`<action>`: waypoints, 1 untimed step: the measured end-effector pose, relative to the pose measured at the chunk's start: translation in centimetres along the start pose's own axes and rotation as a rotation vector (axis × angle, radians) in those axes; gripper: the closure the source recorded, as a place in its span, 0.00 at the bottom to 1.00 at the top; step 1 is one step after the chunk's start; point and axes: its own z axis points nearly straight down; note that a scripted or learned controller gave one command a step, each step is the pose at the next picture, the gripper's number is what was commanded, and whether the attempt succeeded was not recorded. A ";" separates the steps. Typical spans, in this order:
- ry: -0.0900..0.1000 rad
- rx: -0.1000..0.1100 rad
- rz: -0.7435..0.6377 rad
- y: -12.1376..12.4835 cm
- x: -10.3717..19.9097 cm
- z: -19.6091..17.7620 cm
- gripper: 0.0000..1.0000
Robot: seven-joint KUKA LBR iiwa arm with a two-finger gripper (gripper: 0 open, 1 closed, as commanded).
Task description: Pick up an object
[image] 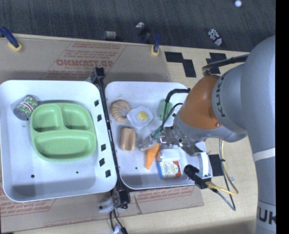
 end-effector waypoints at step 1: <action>-0.002 -0.001 -0.005 0.1 0.0 -1.1 1.00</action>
